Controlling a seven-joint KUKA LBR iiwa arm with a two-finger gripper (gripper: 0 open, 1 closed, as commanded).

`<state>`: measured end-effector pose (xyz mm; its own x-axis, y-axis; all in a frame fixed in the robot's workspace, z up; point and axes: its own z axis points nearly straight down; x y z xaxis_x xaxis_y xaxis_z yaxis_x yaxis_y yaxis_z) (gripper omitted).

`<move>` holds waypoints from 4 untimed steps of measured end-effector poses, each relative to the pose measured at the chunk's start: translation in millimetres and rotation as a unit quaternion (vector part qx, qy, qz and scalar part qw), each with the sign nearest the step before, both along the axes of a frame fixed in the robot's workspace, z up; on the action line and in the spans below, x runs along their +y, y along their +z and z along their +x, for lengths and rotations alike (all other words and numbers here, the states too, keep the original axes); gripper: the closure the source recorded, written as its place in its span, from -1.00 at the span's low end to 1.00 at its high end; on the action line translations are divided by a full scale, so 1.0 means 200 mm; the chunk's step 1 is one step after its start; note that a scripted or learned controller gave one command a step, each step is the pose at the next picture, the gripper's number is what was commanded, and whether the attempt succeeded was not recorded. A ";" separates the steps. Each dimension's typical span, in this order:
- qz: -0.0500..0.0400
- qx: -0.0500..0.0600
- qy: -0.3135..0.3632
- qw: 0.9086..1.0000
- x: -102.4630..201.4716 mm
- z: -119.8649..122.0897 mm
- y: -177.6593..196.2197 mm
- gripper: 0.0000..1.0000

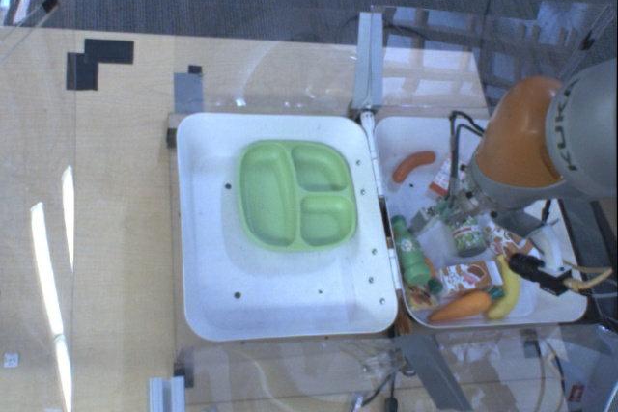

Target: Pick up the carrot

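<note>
The carrot (pixel 462 306) is orange and lies along the front wall of the right bin (pixel 425 132), its thin end toward the left. A yellow banana (pixel 507 289) touches its right end. My gripper (pixel 454 207) hangs low over the middle of the right bin, under the orange band of the arm. It is well behind the carrot, above a clutter of packets. The carrot lies free, apart from the gripper.
The right bin also holds a red sausage (pixel 413 165) at the back, a green bottle (pixel 410 251) along the left wall and a printed packet (pixel 468 277) just behind the carrot. In the left bin (pixel 208 285) rests a green divided plate (pixel 295 195).
</note>
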<state>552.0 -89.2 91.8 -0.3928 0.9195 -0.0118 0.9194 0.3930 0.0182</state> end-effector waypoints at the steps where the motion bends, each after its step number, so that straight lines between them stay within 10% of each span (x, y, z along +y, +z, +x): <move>1: -0.003 0.001 0.100 0.995 -0.23 -0.21 0.00 -1.00; 2: 0.001 0.007 0.052 0.999 0.11 -0.32 0.47 -1.00; 3: 0.001 0.009 0.037 0.999 -0.04 -0.32 0.07 -1.00; 4: 0.001 0.007 0.004 1.000 -0.26 -0.32 0.27 -1.00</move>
